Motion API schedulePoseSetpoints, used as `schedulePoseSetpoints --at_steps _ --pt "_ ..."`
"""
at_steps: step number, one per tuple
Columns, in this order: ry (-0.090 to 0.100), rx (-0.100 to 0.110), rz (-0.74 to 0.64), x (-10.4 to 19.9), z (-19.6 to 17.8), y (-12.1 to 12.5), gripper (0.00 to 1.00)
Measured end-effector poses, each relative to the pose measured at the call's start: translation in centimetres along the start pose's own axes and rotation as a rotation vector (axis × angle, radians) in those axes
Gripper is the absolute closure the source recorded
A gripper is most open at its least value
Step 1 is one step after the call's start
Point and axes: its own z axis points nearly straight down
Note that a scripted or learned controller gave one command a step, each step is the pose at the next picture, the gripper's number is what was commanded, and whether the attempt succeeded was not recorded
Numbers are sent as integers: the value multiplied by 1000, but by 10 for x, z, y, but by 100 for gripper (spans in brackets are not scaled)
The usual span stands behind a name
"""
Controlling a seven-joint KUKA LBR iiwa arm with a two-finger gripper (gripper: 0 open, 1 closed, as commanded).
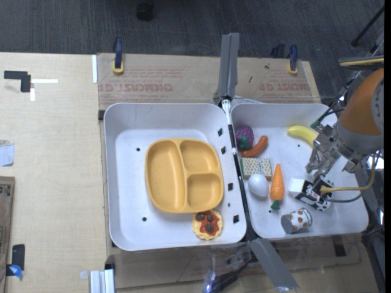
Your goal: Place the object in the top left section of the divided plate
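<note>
Yellow plastic divided plate (pixel 183 176) is noted at the centre of the left white bin (pixel 122 163), with a small round toy pizza (pixel 207 224) just below its lower right edge. The tool (pixel 319 162) is positioned over the right white bin (pixel 348 224), just below a yellow toy banana (pixel 302 133) and right of an orange toy carrot (pixel 277 182) (its opening, and any hold, cannot be told).

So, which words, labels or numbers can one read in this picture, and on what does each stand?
"CHEMCREST" (my best reading; red capitals, upside down from this view): on the cardboard sheet behind the left bin.
Smaller red print next to it on the same sheet: too blurred to read.
Small can lying in the right bin: printed pattern, no legible words.
</note>
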Motion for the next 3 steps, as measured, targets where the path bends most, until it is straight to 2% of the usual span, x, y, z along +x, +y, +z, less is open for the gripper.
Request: schedulePoseSetpoints --at_steps 1,2,3 --pt "0 -2 215 22 -20 68 100" --pt "0 -2 605 31 -49 84 100" --pt "2 -2 581 4 10 42 100"
